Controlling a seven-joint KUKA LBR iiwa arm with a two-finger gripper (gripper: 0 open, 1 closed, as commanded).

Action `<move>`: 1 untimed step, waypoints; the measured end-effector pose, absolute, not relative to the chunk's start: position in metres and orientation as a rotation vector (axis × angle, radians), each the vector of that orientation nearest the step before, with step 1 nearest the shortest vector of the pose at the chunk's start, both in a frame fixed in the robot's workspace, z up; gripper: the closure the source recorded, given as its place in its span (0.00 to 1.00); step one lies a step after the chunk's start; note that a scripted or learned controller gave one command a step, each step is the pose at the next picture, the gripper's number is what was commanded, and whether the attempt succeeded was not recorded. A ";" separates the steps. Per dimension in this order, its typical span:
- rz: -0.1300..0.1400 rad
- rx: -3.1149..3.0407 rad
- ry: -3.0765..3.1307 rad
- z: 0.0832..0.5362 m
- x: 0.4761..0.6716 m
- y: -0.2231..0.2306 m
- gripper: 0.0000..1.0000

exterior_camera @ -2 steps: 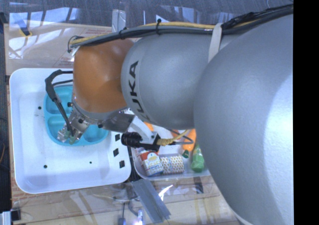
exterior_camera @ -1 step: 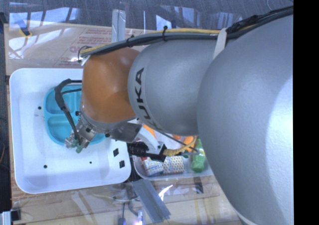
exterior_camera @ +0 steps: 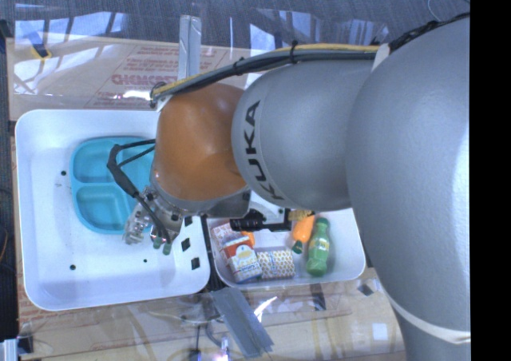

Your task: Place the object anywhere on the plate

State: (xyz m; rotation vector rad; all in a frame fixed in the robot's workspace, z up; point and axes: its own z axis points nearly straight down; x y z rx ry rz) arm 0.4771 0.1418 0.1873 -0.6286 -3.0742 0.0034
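Pincer (exterior_camera: 152, 232) sits at plate (exterior_camera: 100, 188) edge in left bin (exterior_camera: 48, 271), grip state unclear; looks like placing step, next: release over plate.

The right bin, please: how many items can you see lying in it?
4 show in the right bin: a green bottle, an orange piece, a small carton and a patterned packet. The arm covers the bin's far part, so more may be hidden.
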 end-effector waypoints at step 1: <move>0.003 -0.229 -3.126 0.096 0.489 0.118 1.00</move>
